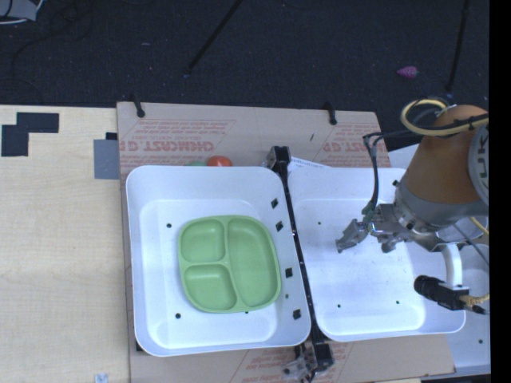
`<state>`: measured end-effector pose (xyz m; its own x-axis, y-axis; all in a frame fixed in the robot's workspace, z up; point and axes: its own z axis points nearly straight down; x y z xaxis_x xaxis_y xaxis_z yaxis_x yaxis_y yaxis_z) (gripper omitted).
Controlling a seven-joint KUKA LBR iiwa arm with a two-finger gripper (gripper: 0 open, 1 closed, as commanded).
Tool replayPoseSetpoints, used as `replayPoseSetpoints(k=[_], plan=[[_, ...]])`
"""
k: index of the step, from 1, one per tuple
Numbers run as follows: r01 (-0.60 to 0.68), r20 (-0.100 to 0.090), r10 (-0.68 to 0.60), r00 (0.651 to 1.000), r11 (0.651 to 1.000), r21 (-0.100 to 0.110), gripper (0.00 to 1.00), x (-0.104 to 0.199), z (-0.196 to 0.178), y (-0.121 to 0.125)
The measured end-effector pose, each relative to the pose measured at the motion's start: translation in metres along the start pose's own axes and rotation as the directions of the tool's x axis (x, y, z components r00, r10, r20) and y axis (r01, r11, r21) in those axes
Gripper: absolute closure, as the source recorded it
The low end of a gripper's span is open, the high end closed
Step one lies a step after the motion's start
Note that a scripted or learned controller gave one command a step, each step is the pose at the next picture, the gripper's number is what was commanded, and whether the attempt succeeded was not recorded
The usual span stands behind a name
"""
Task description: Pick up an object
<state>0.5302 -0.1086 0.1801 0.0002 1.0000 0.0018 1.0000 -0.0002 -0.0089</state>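
Observation:
A light green divided plate point(229, 262) with three compartments lies flat in the middle of the left bin point(152, 214). My gripper point(365, 242) hangs over the right bin point(359, 309), near its middle and well apart from the plate. Its two fingers point(346, 239) are spread open with nothing between them. The grey arm with its orange band point(443, 162) comes in from the right above that bin.
A black divider point(291, 246) with clips runs between the two bins. A small red-orange object point(219, 162) sits just behind the left bin's far rim, on the cardboard sheet. A black cable fitting point(437, 290) hangs low over the right bin's right side.

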Motion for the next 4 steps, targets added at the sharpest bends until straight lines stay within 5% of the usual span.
replayPoseSetpoints(k=[1, 2, 4], plan=[[0.000, 0.000, 0.000, 1.000, 1.000, -0.001, 0.00, -0.003, 0.044, 0.000], [-0.007, 0.000, 0.007, 1.000, 1.000, -0.003, 1.00, -0.005, 0.032, 0.000], [-0.001, 0.003, 0.001, 1.000, 1.000, -0.011, 1.00, -0.011, -0.081, -0.002]])
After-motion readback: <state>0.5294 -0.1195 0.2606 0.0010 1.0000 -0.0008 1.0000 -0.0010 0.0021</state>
